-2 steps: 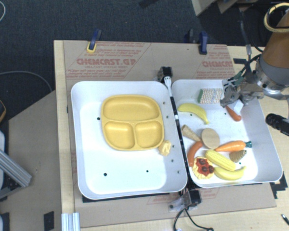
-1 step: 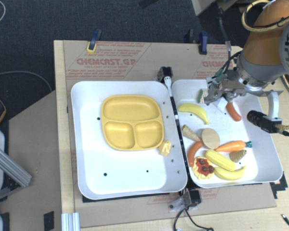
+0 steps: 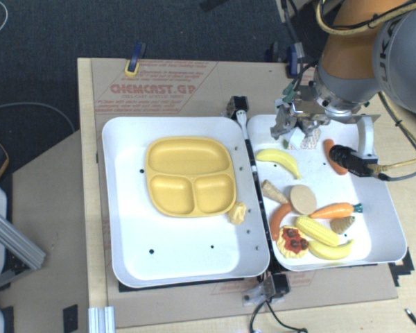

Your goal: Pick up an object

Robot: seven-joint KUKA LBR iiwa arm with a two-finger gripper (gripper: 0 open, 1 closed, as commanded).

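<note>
My gripper [image 3: 298, 125] hangs low over the far end of the right bin [image 3: 385, 207], under the arm's orange band. Just beneath it sits a small pale speckled object [image 3: 310, 141]; whether the two touch is unclear. A small yellow banana [image 3: 279, 160] lies just in front of the gripper. Further forward in this bin lie a round beige piece [image 3: 303, 198], a tan stick [image 3: 273, 191], a reddish sausage [image 3: 278, 220], a carrot [image 3: 336, 210], a pizza slice [image 3: 293, 241] and two yellow fruits [image 3: 322, 238].
The left bin [image 3: 125, 207] holds a yellow three-compartment tray [image 3: 191, 175] and a small yellow piece [image 3: 237, 214] by its right wall. An orange-red item [image 3: 331, 150] lies beside a black fitting on the arm [image 3: 347, 159]. A ridge [image 3: 253, 186] divides the bins.
</note>
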